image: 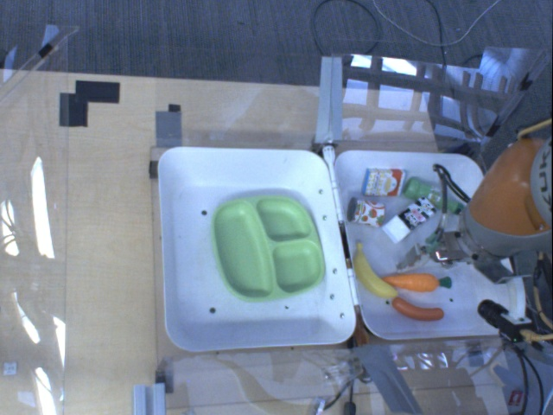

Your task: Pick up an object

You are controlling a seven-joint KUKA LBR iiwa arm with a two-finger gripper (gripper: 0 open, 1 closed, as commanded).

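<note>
Holding a green tray (268,247), left bin (186,232); right bin (467,175) carries banana (371,275), carrot (415,282); hand (429,249) state unclear.

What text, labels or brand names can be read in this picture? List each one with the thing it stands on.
No text reads clearly.
Small carton with red and orange print: printing too blurred to read.
Small red and white carton: printing too small to read.
Black and white patterned box: pattern visible, no words legible.
Green pack, banana, carrot, sausage, green divided plate: no lettering visible.
</note>
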